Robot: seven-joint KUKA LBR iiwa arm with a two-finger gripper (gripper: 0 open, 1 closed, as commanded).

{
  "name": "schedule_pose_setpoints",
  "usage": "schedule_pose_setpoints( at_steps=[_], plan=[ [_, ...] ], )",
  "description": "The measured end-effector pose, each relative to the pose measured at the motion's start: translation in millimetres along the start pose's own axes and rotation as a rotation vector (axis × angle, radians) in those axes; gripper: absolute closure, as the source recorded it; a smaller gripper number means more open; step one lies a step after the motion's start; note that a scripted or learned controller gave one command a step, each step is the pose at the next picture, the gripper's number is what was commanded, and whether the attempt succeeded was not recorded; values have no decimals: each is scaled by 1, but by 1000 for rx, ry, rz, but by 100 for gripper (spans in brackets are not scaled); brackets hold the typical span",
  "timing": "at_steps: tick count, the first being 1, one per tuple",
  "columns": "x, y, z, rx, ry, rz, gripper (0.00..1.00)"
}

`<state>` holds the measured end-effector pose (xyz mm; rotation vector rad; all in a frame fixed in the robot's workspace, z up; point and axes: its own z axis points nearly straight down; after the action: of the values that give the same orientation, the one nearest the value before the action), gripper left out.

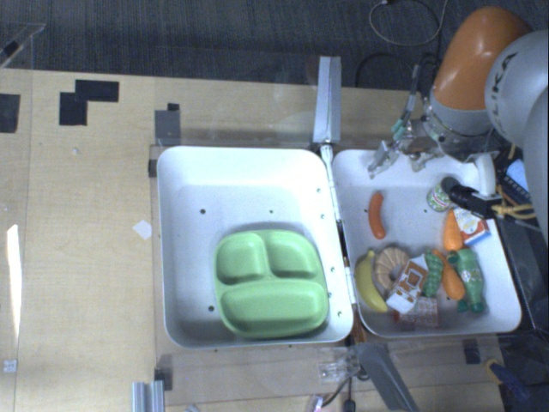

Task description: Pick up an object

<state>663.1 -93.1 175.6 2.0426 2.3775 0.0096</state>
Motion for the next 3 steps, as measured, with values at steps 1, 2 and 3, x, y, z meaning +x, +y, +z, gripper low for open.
schedule_pose_setpoints(
  at_steps=[1, 2, 3],
  plan=[
    [4, -55, 83, 4, 1, 73, 0],
    [4, -53, 71, -3, 1, 72, 100],
    [55, -35, -83, 2, 0, 269, 100]
  ],
)
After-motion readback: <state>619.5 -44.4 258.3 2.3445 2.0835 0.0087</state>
